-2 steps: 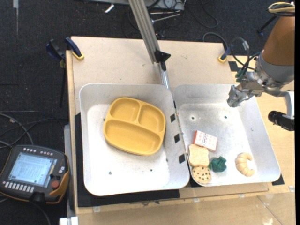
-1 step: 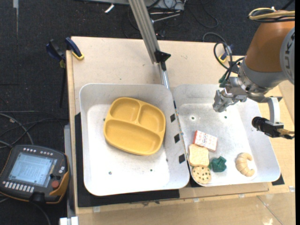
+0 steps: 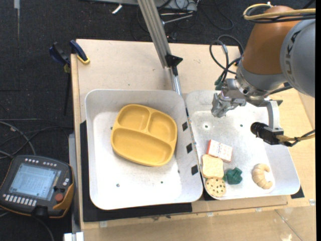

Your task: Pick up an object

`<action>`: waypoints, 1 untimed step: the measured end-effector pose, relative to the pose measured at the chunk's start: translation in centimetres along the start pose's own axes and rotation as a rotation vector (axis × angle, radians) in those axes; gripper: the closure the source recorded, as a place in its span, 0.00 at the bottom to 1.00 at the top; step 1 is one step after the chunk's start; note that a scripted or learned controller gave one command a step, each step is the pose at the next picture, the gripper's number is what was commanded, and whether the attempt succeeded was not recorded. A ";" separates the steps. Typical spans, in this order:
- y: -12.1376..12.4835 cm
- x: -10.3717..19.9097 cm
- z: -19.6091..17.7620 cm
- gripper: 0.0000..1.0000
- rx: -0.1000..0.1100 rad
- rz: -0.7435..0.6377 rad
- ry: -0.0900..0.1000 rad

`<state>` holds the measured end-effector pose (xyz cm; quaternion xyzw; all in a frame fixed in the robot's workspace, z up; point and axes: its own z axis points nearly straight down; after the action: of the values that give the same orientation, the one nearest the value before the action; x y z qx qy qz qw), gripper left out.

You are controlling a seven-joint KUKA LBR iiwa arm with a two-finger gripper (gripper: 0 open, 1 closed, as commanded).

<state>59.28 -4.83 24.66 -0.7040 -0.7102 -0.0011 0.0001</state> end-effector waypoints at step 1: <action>-1.4 5.2 0.8 1.00 0.004 0.001 0.001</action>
<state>57.88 0.37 23.89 -0.7043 -0.7099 0.0001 0.0017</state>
